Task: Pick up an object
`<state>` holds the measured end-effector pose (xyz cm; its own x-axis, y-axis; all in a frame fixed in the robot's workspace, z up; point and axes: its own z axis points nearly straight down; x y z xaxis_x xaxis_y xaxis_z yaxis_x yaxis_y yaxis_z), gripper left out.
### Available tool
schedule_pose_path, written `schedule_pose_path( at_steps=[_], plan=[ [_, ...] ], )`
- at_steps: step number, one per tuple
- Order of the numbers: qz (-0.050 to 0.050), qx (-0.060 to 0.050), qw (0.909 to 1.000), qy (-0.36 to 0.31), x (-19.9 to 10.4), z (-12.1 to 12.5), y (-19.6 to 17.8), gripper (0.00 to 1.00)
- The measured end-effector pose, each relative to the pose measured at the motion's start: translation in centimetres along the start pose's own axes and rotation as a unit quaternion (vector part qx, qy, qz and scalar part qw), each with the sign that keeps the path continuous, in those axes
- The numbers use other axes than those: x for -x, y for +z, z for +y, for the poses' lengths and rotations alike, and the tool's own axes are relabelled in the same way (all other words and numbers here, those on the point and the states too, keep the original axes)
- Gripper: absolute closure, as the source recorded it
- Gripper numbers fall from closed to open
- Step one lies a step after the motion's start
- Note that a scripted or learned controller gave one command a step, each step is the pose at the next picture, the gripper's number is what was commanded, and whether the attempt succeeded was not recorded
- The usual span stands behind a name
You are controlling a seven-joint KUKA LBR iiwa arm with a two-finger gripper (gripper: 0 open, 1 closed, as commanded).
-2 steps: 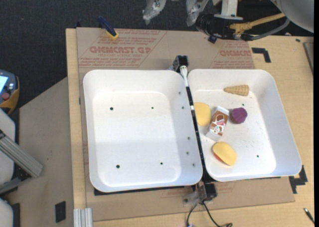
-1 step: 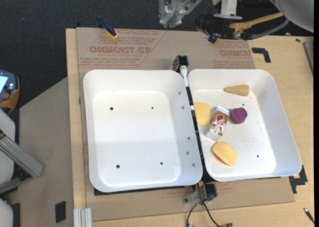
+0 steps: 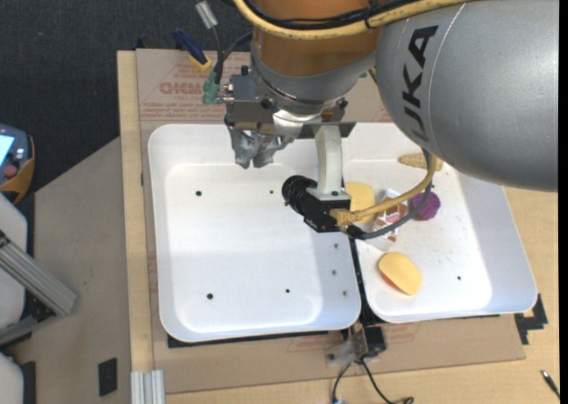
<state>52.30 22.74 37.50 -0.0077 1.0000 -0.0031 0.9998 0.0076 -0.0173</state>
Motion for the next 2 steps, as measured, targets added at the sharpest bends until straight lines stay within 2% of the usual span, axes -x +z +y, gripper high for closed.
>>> schedule_pose_path(
  at_steps=[1, 2],
  plan=[
    [0.007, 0.018, 0.9998, 0.001, 0.3, -4.9, -17.1, 1.0],
    [0.001, 0.008, 0.9999, 0.009, 11.1, -4.7, -16.0, 1.0]
  ],
)
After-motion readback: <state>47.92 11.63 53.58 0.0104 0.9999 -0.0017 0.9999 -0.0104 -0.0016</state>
